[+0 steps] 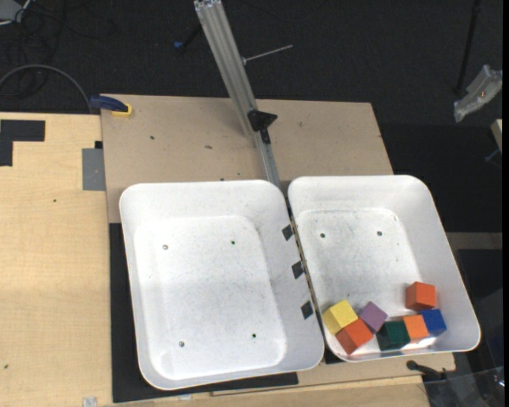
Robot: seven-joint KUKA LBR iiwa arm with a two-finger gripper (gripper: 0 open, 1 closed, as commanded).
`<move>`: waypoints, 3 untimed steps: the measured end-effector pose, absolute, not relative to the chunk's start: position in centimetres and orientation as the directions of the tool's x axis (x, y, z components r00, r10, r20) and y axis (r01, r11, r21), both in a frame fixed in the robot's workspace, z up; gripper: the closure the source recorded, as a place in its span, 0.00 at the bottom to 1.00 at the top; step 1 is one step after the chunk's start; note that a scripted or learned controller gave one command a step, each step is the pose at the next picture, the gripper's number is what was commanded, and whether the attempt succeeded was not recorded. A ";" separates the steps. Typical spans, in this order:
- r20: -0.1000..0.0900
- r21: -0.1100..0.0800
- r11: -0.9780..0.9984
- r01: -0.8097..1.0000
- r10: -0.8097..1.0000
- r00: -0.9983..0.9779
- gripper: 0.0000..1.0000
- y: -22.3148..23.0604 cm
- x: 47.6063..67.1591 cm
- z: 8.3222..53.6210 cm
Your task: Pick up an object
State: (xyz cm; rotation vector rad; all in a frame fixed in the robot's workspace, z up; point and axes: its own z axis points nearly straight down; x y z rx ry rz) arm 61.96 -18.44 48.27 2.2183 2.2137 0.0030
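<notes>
Nearest the camera, in the near corner of the right bin (424, 186), lies a cluster of small blocks. A yellow block (341, 314) touches a red block (354, 337). Just beside them is a purple block (373, 315), then a dark green block (393, 335), an orange block (416, 326) and a blue block (433, 321). A second red block (421, 295) sits slightly farther back, near the right wall. The left bin (129, 206) stands alongside, its edge touching the right one. Beyond the bins, the wooden tabletop (195, 142) carries a slanted aluminium rail (229, 58) and a blue-and-yellow clamp (112, 104) at its far left corner. The gripper (479, 91) hangs at the far right, well apart from the blocks and outside both bins. I cannot tell whether it is spread or pressed together.
</notes>
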 end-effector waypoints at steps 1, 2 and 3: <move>0.002 0.000 0.008 1.000 1.000 -0.008 0.00 -9.4 58.6 50.4; -0.001 0.000 -0.001 1.000 1.000 0.001 0.00 -12.2 57.5 52.0; 0.002 -0.002 0.004 1.000 1.000 -0.004 0.00 -6.9 53.8 53.8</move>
